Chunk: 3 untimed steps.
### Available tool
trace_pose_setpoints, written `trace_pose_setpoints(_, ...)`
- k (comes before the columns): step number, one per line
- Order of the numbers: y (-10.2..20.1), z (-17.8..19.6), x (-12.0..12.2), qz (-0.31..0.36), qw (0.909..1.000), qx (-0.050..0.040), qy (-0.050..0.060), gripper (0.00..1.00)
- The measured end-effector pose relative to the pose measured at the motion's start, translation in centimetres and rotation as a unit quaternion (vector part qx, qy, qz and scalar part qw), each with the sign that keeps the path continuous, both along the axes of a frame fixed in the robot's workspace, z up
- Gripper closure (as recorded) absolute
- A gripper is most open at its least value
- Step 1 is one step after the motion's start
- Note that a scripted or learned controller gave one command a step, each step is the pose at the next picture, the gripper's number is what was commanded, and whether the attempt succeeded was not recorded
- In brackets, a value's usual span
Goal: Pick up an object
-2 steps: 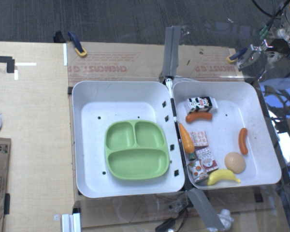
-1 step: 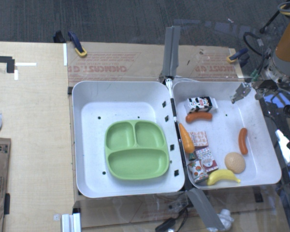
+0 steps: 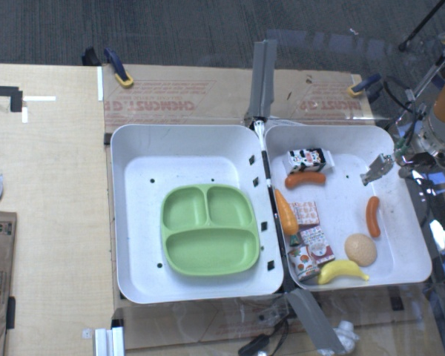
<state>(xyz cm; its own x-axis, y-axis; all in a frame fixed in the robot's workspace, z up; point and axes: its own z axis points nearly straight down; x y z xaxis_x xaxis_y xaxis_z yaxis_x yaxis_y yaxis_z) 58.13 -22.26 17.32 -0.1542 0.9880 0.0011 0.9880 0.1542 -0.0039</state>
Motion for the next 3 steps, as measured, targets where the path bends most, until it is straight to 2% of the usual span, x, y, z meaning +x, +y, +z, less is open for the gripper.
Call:
trace_pose_setpoints(1,0.8,-7.7,-3.9,0.005,1.0,0.0058,0.001,0.0)
trace_pose_setpoints(2,0.5,-7.1,-3.9,0.002,1.0,0.0038,0.003,1.0)
trace_pose_setpoints(3,0.2,-7.8,-5.5,-0.041,0.9992,0.0006,-0.002,1.0)
